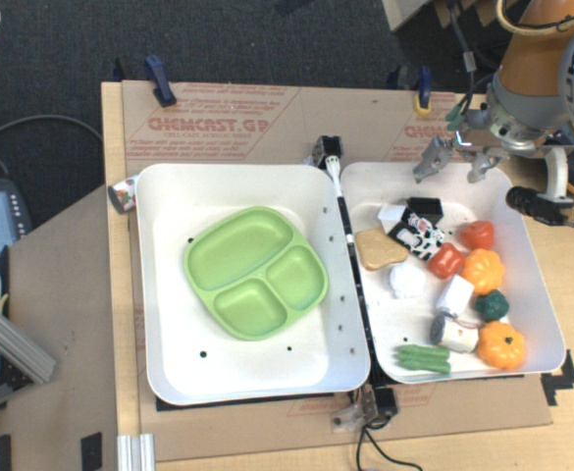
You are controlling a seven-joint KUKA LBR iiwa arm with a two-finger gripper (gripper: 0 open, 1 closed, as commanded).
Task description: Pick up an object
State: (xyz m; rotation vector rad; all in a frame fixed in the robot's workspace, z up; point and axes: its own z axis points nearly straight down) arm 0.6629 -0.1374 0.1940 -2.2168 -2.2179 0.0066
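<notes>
My gripper (455,163) hangs over the far edge of the right bin (542,307), its two fingers spread apart with nothing between them. Below it in that bin lie a black-and-white cow toy (421,235), a tan cookie-shaped piece (378,249), a red pepper (446,260), a tomato (477,235), an orange pumpkin (482,269), a second pumpkin (501,345), broccoli (492,305), green beans (423,358) and a small white can (454,334).
The left bin (169,341) holds a green divided plate (256,272). A black divider strip (348,253) runs between the bins. Blue clamps (159,79) sit on the bench's far edge. Cables hang near the arm at the top right.
</notes>
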